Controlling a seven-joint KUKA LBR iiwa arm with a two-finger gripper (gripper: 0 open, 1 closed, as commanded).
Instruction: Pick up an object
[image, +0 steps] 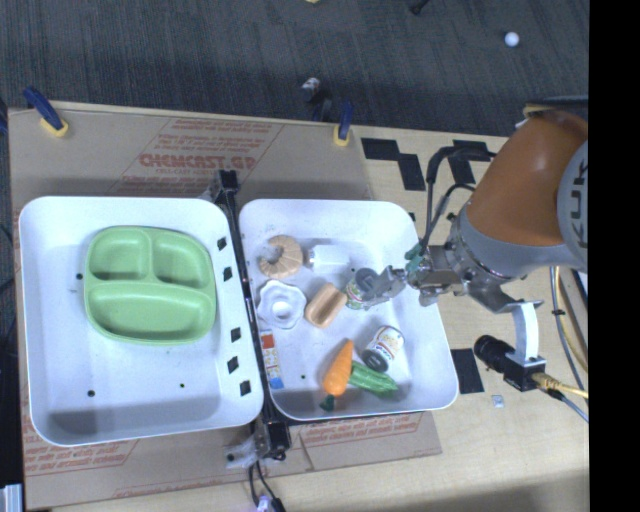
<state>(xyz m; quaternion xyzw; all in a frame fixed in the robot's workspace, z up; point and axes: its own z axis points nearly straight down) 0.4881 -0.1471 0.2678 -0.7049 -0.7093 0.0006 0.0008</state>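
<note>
The right bin (425, 350) holds several small objects. A round wooden piece (281, 256) and a white block (328, 256) lie at the back. A white fluted cup (279, 303) and a tan block (325, 304) sit in the middle. Toward the front are a toy carrot (340, 367), a green piece (373, 381) and a small can (383, 348). My gripper (365, 284) reaches in from the right and hangs low over the bin's middle, just right of the tan block. A small greenish item (356, 297) lies right under its tip; whether it is gripped is unclear.
The left bin (50, 400) holds a green divided plate (150, 283). A black divider (238, 290) runs between the bins. The arm's orange band (525, 190) and wrist cables hang over the right bin's right rim. Cardboard lies under both bins.
</note>
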